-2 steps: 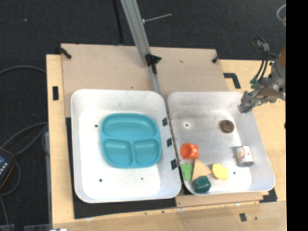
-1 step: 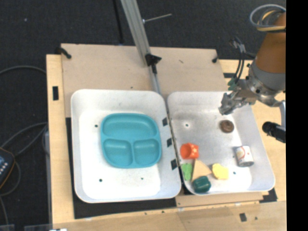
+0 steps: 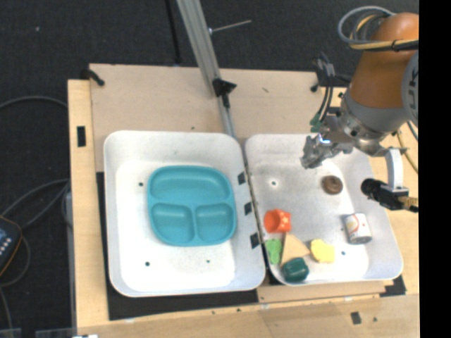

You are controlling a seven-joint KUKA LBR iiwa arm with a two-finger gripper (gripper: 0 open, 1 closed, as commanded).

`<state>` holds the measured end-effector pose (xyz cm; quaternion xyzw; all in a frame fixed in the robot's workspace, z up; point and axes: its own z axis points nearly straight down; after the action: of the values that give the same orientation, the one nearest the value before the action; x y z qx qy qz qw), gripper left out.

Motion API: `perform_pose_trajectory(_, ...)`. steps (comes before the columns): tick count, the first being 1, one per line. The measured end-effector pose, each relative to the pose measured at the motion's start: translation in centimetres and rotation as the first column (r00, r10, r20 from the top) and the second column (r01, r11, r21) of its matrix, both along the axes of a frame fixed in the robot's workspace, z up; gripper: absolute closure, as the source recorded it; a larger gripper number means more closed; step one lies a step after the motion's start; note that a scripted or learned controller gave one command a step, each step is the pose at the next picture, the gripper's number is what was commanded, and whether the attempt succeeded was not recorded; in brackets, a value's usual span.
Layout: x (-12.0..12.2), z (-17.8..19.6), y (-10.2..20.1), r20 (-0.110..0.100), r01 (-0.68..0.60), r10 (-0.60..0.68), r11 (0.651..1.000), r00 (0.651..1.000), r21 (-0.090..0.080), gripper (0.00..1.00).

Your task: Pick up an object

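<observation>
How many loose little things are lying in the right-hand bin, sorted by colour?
Orange: 1
Green: 2
Yellow: 1
Tan: 1
Brown: 1
White and silver can: 1
Total: 7

A dark, speckled floor (image 3: 84,20) is seen around a pale wooden bench (image 3: 176,97). A grey metal pole (image 3: 201,41) is slanted from the far side down to the bench's middle. Black cables (image 3: 28,189) are looped over the floor at the left. The bench top is evenly lit, with soft shadows thrown at its edges.
</observation>
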<state>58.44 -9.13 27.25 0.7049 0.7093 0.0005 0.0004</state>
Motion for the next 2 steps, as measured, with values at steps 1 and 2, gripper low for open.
perform_pose_trajectory(1, 1.1, -1.4, 5.4, -0.003, 0.0, 0.0, 1.0, 1.0, 0.001, 1.0)
perform_pose_trajectory(2, 1.4, -1.9, 11.6, -0.003, -0.002, 0.002, 1.0, 1.0, 0.001, 1.0)
